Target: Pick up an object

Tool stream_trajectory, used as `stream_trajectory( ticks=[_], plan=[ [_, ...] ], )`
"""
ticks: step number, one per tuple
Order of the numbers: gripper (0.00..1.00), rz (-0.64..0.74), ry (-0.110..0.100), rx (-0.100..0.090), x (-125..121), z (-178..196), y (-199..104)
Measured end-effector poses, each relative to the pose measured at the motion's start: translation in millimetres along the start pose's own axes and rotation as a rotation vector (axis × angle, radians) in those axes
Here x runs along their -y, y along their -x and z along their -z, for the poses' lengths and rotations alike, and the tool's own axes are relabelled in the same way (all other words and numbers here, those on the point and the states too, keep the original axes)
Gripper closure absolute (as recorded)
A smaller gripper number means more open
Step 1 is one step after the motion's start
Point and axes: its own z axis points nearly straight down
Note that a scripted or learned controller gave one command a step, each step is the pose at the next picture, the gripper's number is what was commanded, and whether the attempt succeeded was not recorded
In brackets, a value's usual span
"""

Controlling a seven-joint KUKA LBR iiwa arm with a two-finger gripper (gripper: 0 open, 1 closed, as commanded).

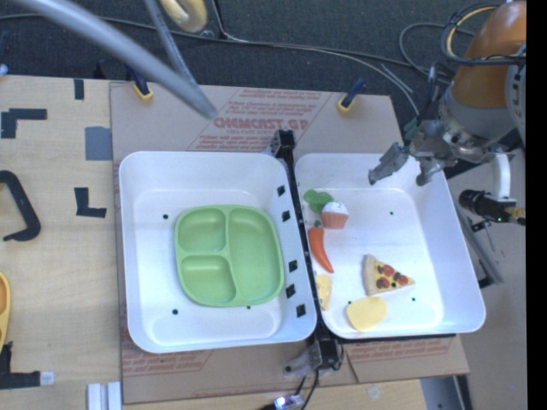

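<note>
**Toy food pieces lay in the right bin, gripper above**

A triangular pizza slice (386, 275), orange carrot (320, 248), yellow disc (367, 313) and pink-white cupcake (334, 215) lay in the right white bin (444, 229). The gripper (403, 168) hung at upper right, fingers apart, holding nothing.

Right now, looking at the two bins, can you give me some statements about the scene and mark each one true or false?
1. The green divided tray lies in the left bin. True.
2. The gripper holds the pizza slice. False: the slice lies on the floor of the right bin, far from the gripper, which hangs near that bin's upper edge.
3. The carrot lies close to the divider between the bins. True.
4. The yellow round piece sits on the green divided tray. False: it lies in the right bin, just below the pizza slice.
5. The pizza slice lies in the left bin. False: it is in the right bin.
</note>
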Motion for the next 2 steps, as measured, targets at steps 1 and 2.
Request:
stream_trajectory(
  ticks=[1,2],
  plan=[
    [0.0,0.003,0.013,0.002,-2,8,0],
    [0.0,0.002,0.009,0.003,2,-42,8]
  ],
)
